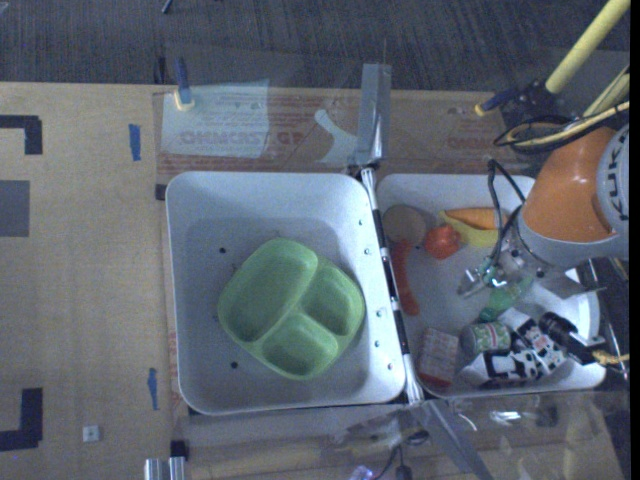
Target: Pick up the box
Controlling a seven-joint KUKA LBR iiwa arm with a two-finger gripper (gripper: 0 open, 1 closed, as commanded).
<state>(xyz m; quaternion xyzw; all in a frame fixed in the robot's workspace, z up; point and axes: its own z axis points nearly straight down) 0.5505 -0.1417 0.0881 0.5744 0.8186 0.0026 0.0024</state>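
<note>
The box (437, 356) is small and pinkish red. It lies flat near the front left corner of the right bin (440, 193). My gripper (487, 280) hangs over the middle of that bin, behind and to the right of the box and apart from it. It is low over a greenish clear bottle (505, 295). The grey arm with its orange band (570, 203) comes in from the right and hides part of the bin behind it.
Beside the box stand a small green can (487, 336) and a black-and-white cow-patterned toy (530, 356). A red-handled wooden spoon (402, 258), a red tomato (440, 242) and a yellow-orange piece (475, 222) lie at the back. The left bin (190, 208) holds a green divided plate (291, 308).
</note>
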